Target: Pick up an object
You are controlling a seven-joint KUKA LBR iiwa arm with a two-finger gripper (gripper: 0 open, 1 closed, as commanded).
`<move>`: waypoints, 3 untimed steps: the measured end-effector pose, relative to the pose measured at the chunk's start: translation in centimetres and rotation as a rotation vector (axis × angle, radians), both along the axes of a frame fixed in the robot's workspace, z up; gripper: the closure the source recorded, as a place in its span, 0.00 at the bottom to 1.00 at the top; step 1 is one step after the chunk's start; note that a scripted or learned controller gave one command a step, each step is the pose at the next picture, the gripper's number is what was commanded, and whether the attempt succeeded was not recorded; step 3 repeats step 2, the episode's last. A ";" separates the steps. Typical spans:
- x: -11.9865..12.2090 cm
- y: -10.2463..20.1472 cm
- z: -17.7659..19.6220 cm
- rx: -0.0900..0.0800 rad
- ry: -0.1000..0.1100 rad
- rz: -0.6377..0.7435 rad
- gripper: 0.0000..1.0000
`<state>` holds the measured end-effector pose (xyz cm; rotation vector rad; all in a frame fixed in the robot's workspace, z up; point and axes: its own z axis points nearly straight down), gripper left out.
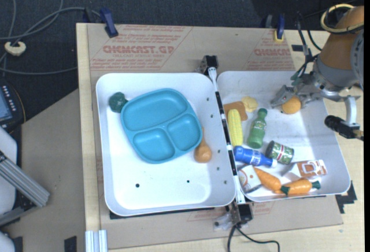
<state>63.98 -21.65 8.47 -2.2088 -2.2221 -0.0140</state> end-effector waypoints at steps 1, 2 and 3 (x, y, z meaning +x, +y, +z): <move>-0.1 -0.6 1.1 -0.013 -0.002 -0.003 1.00; 2.8 5.8 0.0 -0.013 -0.003 0.001 1.00; 2.8 5.8 0.0 -0.013 -0.003 0.001 1.00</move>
